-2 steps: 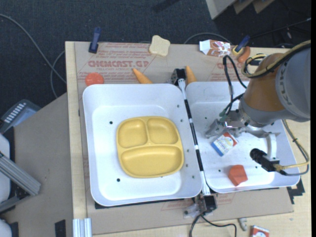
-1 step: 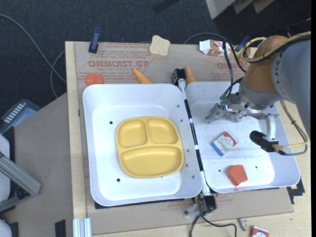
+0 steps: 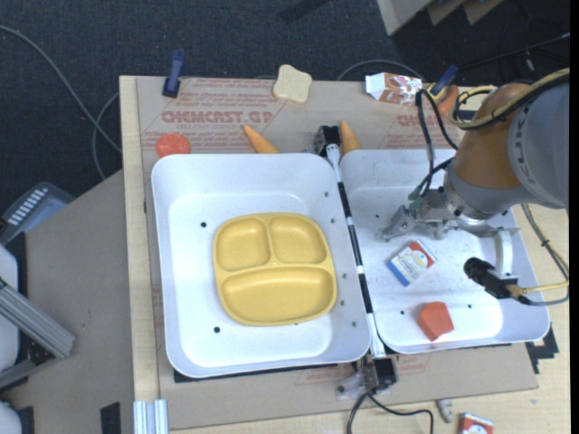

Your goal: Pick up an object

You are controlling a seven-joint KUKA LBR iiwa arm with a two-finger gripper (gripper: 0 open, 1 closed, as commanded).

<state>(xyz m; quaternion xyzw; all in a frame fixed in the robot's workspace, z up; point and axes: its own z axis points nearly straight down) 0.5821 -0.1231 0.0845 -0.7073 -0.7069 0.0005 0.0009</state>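
Observation:
In the right bin (image 3: 507, 328) lie a small white carton with blue and red print (image 3: 412, 263) and an orange-red block (image 3: 435, 320) near the front wall. My gripper (image 3: 414, 229) hangs low in this bin, just behind the carton and apart from it. Its silver fingers (image 3: 391, 228) look spread, with nothing between them. The grey arm with its orange band (image 3: 488, 147) comes in from the right. The left bin (image 3: 181, 269) holds a yellow divided plate (image 3: 273, 268).
Behind the bins on the cardboard lie a beige bread-shaped piece (image 3: 292, 83), an orange carrot-like piece (image 3: 260, 140), an orange disc (image 3: 172, 145), a blue clip (image 3: 173, 72) and a white packet (image 3: 393, 86). Cables run at the back right.

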